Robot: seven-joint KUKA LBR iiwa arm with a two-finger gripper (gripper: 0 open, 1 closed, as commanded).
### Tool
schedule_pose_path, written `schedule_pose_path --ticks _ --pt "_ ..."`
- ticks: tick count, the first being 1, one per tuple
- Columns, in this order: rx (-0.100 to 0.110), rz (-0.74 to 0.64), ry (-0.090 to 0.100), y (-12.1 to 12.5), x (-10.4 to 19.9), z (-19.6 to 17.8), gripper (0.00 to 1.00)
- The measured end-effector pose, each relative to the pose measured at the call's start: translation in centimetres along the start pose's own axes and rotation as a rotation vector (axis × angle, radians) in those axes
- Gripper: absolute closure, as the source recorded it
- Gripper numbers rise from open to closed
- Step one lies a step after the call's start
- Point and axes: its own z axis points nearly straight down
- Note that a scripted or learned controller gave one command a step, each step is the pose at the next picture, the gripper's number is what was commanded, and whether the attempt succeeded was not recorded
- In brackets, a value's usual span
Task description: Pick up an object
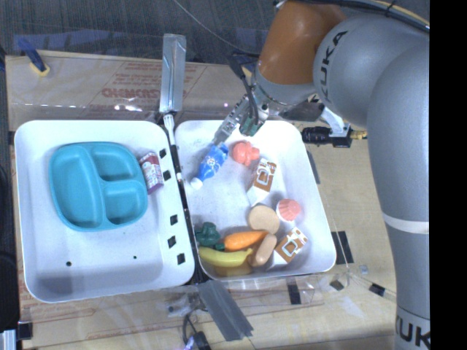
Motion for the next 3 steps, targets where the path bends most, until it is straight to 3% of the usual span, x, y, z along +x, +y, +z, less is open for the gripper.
schedule_pose_path --ticks 1,2,3 --pt "0.0 0.0 0.0 0.0 0.0 0.0 0.0" --pt "0.005 0.399 0.006 -6.5 -3.1 10.7 0.0" --pt "-0.001 0.432 0.001 -1.5 -1.0 9.1 0.0"
